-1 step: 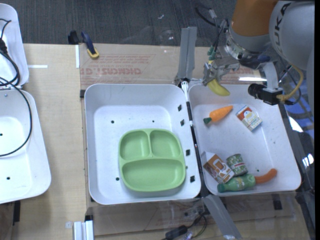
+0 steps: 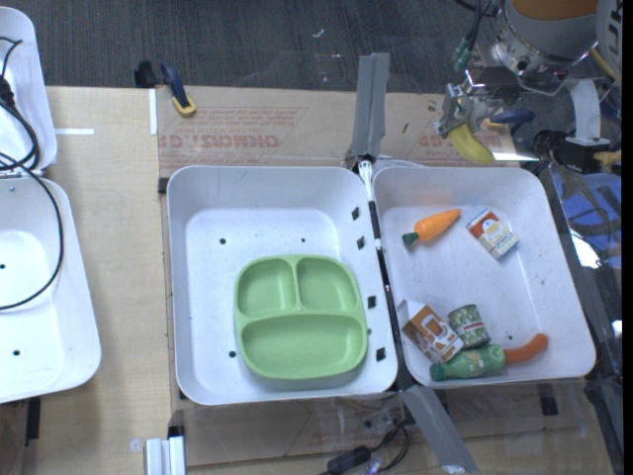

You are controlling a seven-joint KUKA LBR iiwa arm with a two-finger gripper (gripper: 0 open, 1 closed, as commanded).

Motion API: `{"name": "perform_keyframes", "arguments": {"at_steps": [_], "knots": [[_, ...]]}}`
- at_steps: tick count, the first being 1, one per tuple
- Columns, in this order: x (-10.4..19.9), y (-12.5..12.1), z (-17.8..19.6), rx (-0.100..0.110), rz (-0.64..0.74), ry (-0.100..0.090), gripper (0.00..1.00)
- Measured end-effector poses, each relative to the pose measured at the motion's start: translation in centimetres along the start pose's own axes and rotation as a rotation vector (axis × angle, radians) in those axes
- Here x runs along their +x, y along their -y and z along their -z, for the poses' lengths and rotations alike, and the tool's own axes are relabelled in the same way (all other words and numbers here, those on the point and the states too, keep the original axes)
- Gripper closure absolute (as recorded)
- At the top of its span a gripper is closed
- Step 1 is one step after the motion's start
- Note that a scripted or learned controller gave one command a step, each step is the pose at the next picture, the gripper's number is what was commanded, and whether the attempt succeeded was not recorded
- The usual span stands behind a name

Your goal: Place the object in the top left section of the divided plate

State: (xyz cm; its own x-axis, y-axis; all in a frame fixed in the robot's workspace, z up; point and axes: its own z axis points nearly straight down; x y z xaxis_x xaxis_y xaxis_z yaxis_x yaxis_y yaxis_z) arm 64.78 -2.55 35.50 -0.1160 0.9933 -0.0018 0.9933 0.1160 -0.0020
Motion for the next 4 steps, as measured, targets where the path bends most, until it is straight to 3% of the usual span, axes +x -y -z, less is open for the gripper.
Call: {"name": "perform_keyframes", "arguments": {"at_steps": [1,2,3,4], "knots": [[-4.9,5.2,-12.4,0.002,-0.027,-0.001,1.00],[-1.8,7.0,-14.4,0.003,-0.044,-0.001,1.00],[5.3,1.0,-16.5,0.001,0.069,0.000,1.00],[5.7,-0.5,-16.4,-0.003,0.489,0.000,1.00]]}}
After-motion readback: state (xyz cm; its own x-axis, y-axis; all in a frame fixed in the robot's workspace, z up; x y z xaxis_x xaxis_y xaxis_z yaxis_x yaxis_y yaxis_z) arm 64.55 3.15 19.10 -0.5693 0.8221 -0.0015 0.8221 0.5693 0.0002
